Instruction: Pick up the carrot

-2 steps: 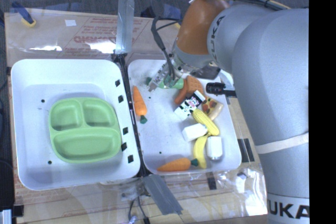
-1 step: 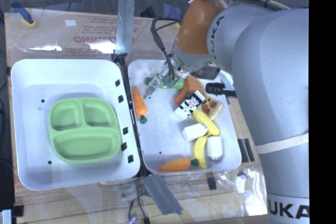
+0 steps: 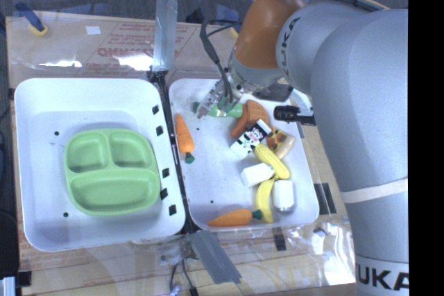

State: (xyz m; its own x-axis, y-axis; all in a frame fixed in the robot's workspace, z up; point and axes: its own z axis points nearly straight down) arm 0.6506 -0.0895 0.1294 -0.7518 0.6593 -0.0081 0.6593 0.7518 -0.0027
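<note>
Camera view shows the carrot [image 3: 184, 134] lying along the right bin's [image 3: 208, 204] left wall; whether the gripper [image 3: 216, 105] is clenched, I cannot tell. Likely light, stiff, smooth; grasp mid-body.

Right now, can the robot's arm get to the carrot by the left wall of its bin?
Probably yes. The carrot lies alone by the right bin's left wall, nothing on top, and the gripper hangs just above and beside it.

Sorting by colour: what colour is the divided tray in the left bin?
Light green tray, clearest in the camera view.
</note>
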